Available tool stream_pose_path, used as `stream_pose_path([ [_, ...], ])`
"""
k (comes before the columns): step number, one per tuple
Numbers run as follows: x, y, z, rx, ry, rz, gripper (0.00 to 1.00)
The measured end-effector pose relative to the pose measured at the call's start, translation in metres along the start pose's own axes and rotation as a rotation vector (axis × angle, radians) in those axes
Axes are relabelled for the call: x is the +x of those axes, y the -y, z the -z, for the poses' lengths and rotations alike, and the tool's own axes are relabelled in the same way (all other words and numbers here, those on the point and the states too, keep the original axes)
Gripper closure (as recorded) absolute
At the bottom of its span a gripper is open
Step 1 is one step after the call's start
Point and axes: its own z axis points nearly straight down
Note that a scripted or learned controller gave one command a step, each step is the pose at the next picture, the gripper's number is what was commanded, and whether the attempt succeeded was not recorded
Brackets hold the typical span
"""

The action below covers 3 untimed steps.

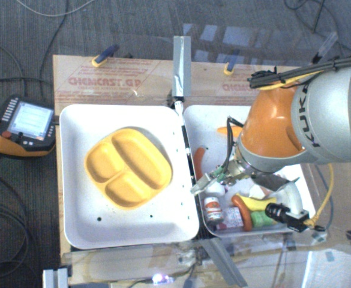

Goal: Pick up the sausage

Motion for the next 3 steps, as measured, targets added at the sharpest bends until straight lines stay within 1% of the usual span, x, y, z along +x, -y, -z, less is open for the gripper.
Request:
stream_pose_path([
  [1,-0.085,0.031,0.079,-0.002,0.003,-0.05,0.0],
  [2,-0.106,0.039,-0.064,-0.003,-0.002,0.424,0.0],
  [3,-0.087,0.028,-0.093,-0.013,0.011,0.073,0.0],
])
